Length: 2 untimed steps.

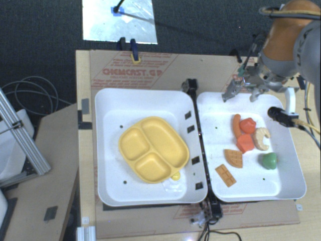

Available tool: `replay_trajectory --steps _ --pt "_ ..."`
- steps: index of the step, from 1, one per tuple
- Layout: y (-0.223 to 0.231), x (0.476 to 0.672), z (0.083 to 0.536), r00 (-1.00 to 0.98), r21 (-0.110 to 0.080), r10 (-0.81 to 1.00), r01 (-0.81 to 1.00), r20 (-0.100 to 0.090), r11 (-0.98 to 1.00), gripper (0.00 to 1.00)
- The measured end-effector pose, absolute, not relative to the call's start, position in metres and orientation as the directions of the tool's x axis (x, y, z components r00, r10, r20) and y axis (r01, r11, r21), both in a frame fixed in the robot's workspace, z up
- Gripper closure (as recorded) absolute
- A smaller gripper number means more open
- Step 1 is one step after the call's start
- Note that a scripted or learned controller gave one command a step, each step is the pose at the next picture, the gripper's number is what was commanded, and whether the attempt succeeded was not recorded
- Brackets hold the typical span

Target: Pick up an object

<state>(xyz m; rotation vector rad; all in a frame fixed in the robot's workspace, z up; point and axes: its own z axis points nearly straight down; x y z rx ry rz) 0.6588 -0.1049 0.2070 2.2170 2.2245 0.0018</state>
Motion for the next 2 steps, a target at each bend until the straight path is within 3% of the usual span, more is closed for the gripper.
replay_trajectory --steps 1,2 --pt "-0.140 0.626 0.113 -0.006 0.006 1.000 1.000 -0.001 0.006 0.00" --pt "-0.125 0.526 0.082 0.001 -0.009 1.000 1.000 0.003 -0.001 0.00"
